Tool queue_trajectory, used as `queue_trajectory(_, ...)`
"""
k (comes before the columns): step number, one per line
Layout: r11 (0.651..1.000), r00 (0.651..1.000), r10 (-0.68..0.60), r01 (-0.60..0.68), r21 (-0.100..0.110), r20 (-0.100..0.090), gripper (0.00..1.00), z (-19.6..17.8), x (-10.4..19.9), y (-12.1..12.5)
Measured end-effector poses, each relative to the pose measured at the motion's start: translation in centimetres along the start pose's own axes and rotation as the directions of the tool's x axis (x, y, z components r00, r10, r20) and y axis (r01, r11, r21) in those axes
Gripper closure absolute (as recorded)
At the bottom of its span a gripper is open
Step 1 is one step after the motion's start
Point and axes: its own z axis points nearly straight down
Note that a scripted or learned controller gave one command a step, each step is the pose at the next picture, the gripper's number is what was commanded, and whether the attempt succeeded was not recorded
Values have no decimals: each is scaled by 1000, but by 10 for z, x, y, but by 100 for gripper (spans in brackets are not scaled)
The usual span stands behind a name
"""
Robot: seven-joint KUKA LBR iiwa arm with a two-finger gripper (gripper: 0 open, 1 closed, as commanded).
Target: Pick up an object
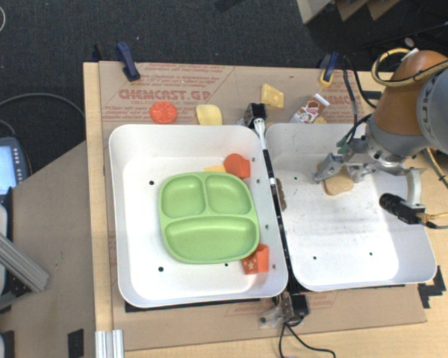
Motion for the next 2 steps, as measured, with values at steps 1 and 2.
queue_trajectory(1, 1000, 1000, 3, -3, -11, 6, 100, -14, -4, 3)
queue_trajectory(2, 1000, 1000, -2, 2, -5, 7, 100, -3, 54, 26)
